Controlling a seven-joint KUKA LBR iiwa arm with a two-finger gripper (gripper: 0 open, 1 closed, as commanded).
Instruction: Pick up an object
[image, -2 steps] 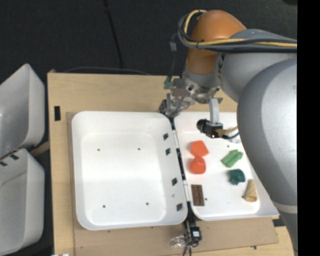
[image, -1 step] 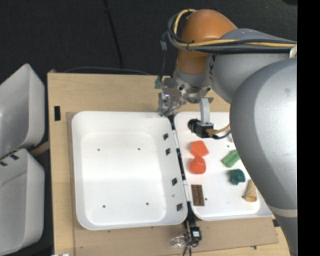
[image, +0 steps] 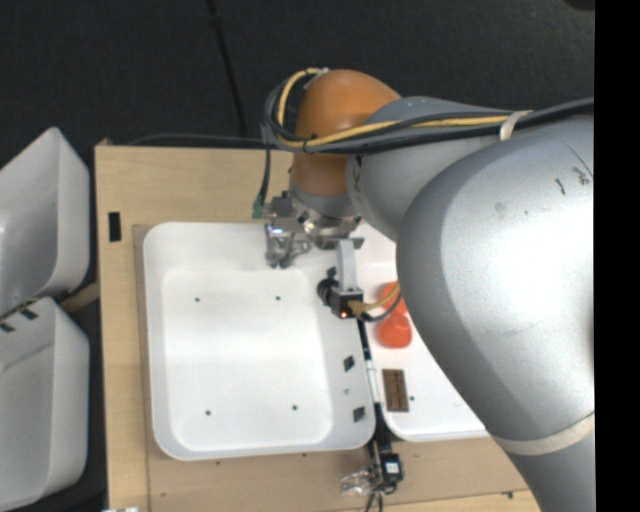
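Note:
My gripper (image: 281, 243) hangs over the far edge of the left white bin (image: 170, 420), near that bin's back right corner. I see nothing between its tips. An orange object (image: 396, 325) lies in the right bin (image: 440, 428), close to the divider and partly hidden under the arm. A small brown block (image: 393, 390) lies nearer the front of the same bin. The grey arm with its orange band (image: 335, 110) covers most of the right bin.
The two bins sit side by side on a pale wooden bench (image: 120, 300). Small black clips (image: 355, 390) run along the rim between the bins. White padded shapes (image: 35, 230) stand off the bench at the left.

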